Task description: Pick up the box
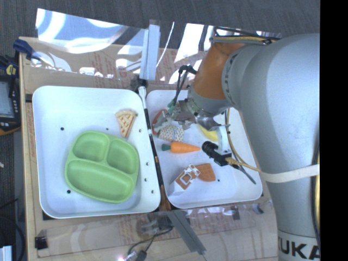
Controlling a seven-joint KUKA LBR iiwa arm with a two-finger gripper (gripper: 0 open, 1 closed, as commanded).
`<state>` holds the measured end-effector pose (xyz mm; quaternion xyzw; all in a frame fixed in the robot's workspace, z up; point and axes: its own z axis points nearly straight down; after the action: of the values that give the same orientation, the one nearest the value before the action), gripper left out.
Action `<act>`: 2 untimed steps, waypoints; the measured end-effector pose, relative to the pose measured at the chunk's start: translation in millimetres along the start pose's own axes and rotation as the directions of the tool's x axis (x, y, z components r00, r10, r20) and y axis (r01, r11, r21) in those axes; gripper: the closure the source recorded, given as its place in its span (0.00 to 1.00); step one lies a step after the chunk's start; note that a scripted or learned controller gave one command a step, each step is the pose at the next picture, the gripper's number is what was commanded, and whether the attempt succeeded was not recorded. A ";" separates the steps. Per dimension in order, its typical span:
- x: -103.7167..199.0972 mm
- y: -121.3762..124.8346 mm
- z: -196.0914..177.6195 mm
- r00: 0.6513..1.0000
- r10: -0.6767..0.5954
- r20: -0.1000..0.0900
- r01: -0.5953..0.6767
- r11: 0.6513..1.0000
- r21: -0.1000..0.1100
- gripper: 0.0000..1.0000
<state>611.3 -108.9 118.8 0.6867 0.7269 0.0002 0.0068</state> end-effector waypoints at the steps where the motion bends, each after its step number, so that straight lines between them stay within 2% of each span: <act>1: -0.4 1.4 13.0 1.000 0.006 -0.008 -0.006 1.000 0.009 0.00; 2: 0.3 2.0 2.9 1.000 0.003 -0.009 -0.003 1.000 0.010 1.00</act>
<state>613.3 -108.4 115.9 0.6877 0.7260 -0.0003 0.0002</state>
